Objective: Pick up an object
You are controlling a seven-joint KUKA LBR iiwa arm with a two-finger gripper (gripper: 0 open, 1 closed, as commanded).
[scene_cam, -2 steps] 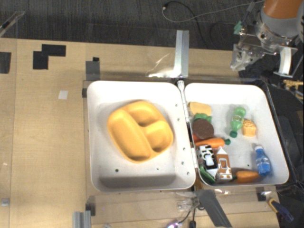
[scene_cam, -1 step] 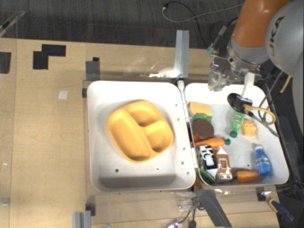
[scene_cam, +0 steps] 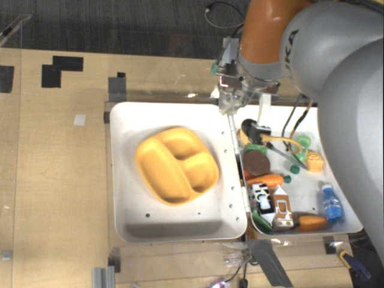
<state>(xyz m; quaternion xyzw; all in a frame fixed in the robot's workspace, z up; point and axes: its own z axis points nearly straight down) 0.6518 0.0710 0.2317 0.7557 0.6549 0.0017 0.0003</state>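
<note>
While lying crosswise, orange carrot (scene_cam: pixel 271 180), tip leftward.

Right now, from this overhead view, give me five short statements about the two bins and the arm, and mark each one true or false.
1. A yellow divided dish lies in the left bin. True.
2. The blue bottle lies in the left bin. False: it lies in the right bin, near its right wall.
3. The gripper sits near the far end of the divide between the two bins. True.
4. The carrot stands upright. False: it lies flat among the clutter in the right bin.
5. The arm's orange band is above the wrist. True.
</note>
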